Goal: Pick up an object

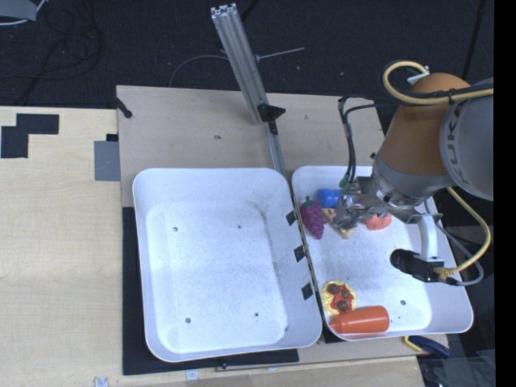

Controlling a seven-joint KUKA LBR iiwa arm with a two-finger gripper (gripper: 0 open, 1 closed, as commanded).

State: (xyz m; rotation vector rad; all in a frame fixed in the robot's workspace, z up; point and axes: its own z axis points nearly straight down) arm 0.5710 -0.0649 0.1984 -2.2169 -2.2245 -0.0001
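1. I found the gripper (pixel 352 214) low over the upper part of the right bin (pixel 451 317), at the end of the grey arm (pixel 476 139) with its orange band (pixel 419 127). Its tip was a dark cluster of metal and cable, and I could not tell whether it was wide, narrow or holding anything.
2. A blue object (pixel 328 197) lay just to the camera-left of the tip, near the bin's upper wall.
3. A purple bunch of grapes (pixel 312 218) lay below the blue object, close against the bin's left wall.
4. A small orange-red object (pixel 378 222) showed just to the camera-right of the tip, partly covered by the wrist.
5. A yellow item with dark red spots (pixel 338 295) lay well apart from the tip, toward the near left corner of the right bin.
6. A red-orange sausage-shaped object (pixel 359 321) lay just below the yellow item, touching or nearly touching it.
7. A black fitting on a cable (pixel 413 264) hung over the right side of that bin.
8. The left bin (pixel 161 192) stood beside the right one, their rims meeting along black clips (pixel 299 252).
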